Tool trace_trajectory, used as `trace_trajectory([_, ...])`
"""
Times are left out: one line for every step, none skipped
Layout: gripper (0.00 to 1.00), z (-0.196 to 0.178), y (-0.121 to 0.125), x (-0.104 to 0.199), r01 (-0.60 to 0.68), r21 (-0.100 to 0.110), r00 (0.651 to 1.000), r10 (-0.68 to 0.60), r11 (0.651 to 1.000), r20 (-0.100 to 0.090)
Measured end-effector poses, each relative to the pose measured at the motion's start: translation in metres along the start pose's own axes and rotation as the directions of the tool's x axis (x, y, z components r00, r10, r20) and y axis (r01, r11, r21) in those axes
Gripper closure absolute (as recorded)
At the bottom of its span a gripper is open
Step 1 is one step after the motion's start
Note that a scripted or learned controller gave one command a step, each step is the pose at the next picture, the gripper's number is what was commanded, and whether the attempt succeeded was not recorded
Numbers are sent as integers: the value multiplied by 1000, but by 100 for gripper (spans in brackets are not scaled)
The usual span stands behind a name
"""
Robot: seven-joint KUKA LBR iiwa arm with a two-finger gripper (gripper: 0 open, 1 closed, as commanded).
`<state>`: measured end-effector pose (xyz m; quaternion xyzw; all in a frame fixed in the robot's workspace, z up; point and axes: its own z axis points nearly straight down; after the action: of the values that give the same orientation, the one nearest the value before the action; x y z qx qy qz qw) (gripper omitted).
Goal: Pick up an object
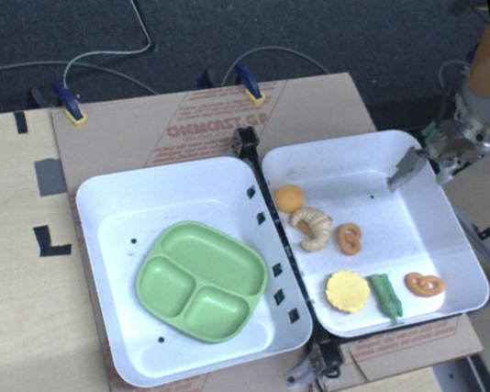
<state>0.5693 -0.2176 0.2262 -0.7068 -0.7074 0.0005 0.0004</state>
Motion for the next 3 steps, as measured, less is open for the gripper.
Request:
trace_trajectory([0, 61, -11, 62, 1, 2, 1000, -1, 1000, -2])
trace_trajectory([0, 140, -1, 87, 0, -4, 1000, 0, 1000, 1])
trace_trajectory([0, 139, -4, 83, 2, -7, 1000, -2, 1000, 1])
